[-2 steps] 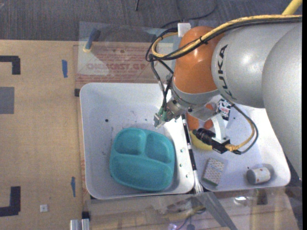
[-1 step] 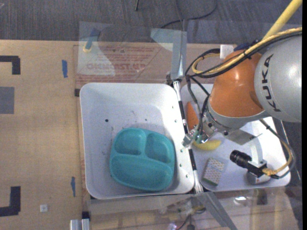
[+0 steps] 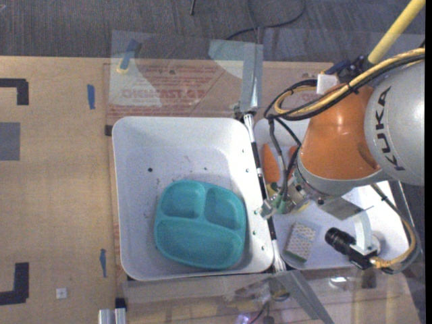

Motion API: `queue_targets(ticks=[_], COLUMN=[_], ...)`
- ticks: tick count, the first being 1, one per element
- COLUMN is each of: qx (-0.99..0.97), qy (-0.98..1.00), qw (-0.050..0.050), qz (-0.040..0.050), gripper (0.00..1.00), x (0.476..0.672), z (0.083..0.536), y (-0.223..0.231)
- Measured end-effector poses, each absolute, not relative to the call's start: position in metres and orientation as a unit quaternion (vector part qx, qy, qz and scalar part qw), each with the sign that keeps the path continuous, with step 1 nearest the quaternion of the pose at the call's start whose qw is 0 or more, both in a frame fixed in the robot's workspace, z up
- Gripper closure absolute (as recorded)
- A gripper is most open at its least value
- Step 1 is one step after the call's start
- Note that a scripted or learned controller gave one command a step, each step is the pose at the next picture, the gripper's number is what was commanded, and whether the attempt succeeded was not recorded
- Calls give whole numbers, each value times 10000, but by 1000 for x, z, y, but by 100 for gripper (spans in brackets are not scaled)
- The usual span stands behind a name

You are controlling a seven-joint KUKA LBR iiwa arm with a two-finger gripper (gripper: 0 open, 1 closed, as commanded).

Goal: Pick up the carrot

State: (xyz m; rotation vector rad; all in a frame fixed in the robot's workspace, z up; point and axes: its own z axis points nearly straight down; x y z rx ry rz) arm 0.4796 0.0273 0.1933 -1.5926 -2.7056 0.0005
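In the right bin [image 3: 317,262], close against the wall shared with the left bin [image 3: 135,147], a carrot [image 3: 270,163], orange, lying roughly lengthwise along that wall and partly covered by the arm [image 3: 337,137]. Just below the carrot's near end, the gripper [image 3: 275,206], low over the dividing wall and tucked under the wide orange band of the wrist; open or closed, impossible to tell from here, and nothing seen gripped. Carrot and gripper near each other, contact not clear. Further toward the front of the same bin, a small patterned packet [image 3: 300,240], flat on the white floor and apart from the carrot. Beside the packet, a black cylinder [image 3: 343,240] on a white bracket fixed to the wrist. Yellow cables [image 3: 317,96] looping over the orange band. In the left bin, a teal divided plate [image 3: 199,225] with three compartments, sitting toward the front right corner, well apart from the carrot. Behind both bins, a clear plastic sheet [image 3: 179,83] taped to the wooden bench [image 3: 54,201]
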Motion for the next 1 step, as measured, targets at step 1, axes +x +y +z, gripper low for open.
queue_targets(ticks=[1], qx=[-5072], qy=[-8618], qw=[-8], qz=[-5], gripper=[100], x=[534], z=[197], y=[54])
